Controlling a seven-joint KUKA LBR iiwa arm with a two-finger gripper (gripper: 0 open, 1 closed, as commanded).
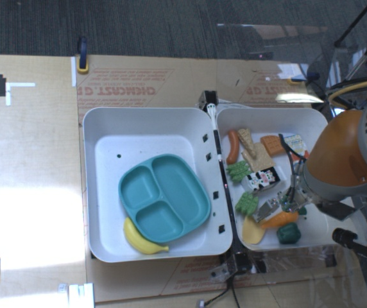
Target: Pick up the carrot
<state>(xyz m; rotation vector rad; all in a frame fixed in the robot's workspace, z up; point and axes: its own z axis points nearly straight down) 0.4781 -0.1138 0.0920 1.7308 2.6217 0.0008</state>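
The carrot is orange with a bit of green at its right end. It lies on its side near the front of the right bin. My gripper hangs just above and behind the carrot, under the arm's grey wrist and orange band. The arm hides the gripper's tips, and I see nothing lifted off the bin floor.
Around the carrot lie a dark green pepper, a tan piece, green leafy pieces, a black-and-white toy, a red sausage and a bread slice. The left bin holds a teal divided plate and a banana.
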